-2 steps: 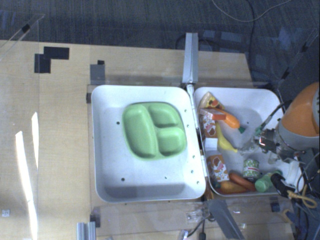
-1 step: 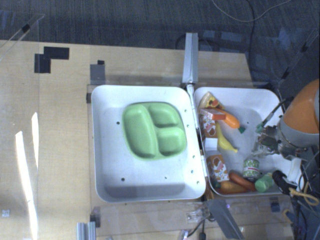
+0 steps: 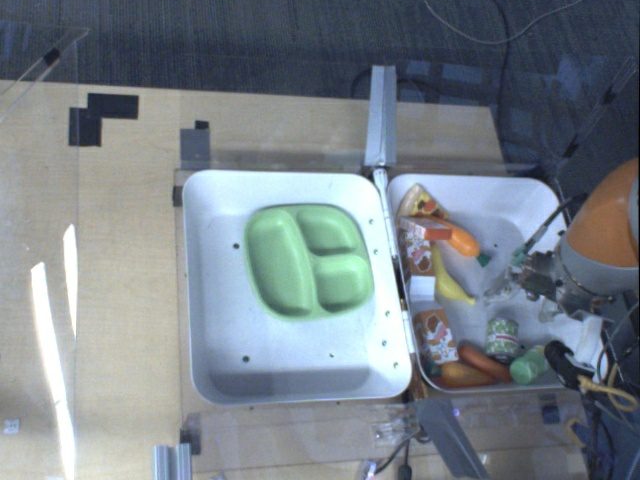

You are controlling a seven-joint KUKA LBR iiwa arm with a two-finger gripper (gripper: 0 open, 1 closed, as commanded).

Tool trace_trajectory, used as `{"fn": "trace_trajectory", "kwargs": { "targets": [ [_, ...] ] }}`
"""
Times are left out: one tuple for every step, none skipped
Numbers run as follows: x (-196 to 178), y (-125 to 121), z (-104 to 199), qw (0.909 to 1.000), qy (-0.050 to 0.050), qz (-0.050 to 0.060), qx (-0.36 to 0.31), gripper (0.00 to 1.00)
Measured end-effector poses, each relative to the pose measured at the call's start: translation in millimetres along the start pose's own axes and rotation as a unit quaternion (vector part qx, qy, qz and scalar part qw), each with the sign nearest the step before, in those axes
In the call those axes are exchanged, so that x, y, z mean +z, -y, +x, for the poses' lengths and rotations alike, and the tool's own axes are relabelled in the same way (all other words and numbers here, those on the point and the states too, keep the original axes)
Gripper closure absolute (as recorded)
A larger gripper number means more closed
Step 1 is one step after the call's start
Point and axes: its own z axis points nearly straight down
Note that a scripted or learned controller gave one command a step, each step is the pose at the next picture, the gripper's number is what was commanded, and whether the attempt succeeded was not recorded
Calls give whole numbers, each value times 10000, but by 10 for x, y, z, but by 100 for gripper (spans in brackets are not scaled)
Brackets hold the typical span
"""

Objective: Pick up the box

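Pale wood bench top (image 3: 110, 298) is taking up most of the shot, with a couple of black tape marks (image 3: 98, 116) sitting near its far left corner. Behind it, dark blue-grey carpet (image 3: 230, 28) is running across the top, and a thin cable (image 3: 500, 18) is looping over it. A clear panel (image 3: 40, 268) on the left is catching bright streaks of overhead light.

We see a green tray (image 3: 308, 260) mid left bin (image 3: 215, 368). In the right bin (image 3: 500, 193): banana (image 3: 448, 280) centre, carrot (image 3: 462, 239) at eleven o'clock, can (image 3: 503, 336) at five.
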Motion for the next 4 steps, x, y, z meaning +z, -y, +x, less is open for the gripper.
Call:
{"fn": "trace_trajectory", "kwargs": {
  "targets": [
    [119,123,-209,9967,-5,38,811,0],
    [-2,95,-192,9969,-14,2,785,100],
    [-2,95,-192,9969,-14,2,786,0],
    [115,257,135,9973,29,15,737,0]
  ]
}}
